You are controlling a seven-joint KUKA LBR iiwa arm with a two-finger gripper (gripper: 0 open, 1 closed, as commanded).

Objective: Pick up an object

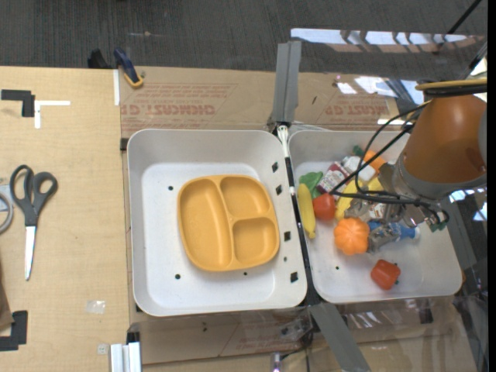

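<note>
The right bin (422,277) holds several toy foods: a yellow banana (307,211) along its left wall, a red tomato (324,206), an orange (351,236), a red pepper-like piece (385,273) near the front, a green piece (311,181) and a white-and-red packet (338,175). My arm, with its orange band (448,138), reaches in from the right over the pile. The gripper (386,227) sits low among the items just right of the orange, beside a blue-and-grey object (397,230). Cables and the wrist hide much of it.
The left bin (141,231) carries a yellow divided plate (229,222). Scissors (31,200) lie on the bench at far left, and a blue clamp (128,68) sits at the back. A grey post (287,80) rises between the bins at the rear.
</note>
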